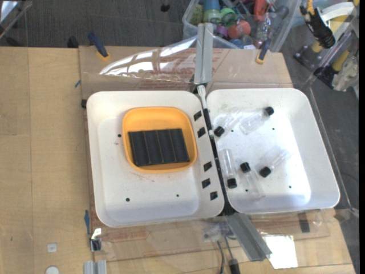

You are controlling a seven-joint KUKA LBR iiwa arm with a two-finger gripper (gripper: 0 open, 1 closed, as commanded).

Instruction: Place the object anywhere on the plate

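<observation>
An orange square plate (160,115) lies in the left white bin (112,201), toward its back. A black ribbed rectangular object (158,146) rests flat on the plate and covers most of its floor. In the right white bin (321,170) lie several clear plastic bottles with black caps, one (252,120) near the back, one (275,160) in the middle, and one (227,163) beside the left wall.
A metal bar (202,53) runs back from the seam between the bins. Black clips (206,166) line that seam. A clear tub of colourful items (242,7) stands behind the bins. Yellow and black gear (325,21) sits at the far right.
</observation>
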